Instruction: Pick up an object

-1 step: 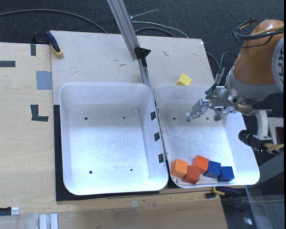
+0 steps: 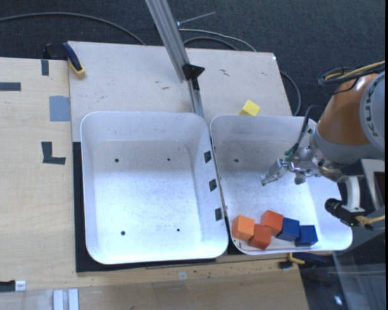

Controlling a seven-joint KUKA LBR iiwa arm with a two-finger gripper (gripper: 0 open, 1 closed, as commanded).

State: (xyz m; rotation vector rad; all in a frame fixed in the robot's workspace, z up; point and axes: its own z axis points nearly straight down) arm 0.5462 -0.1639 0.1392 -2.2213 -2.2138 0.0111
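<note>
Several small blocks lie bunched at the near edge of the right bin (image 2: 246, 141): an orange block (image 2: 244, 226), two red-orange blocks (image 2: 272, 219) (image 2: 261, 237) and two blue blocks (image 2: 289, 228) (image 2: 306, 236). My gripper (image 2: 284, 179) hangs over the middle of the right bin, behind the blocks and apart from them. Its fingers are spread open and nothing is between them.
The left bin (image 2: 90, 173) stands beside the right one, their walls meeting at the middle. A yellow block (image 2: 249, 108) lies on the bench behind the right bin. A slanted metal rail (image 2: 171, 41) reaches down to the bins' shared far corner.
</note>
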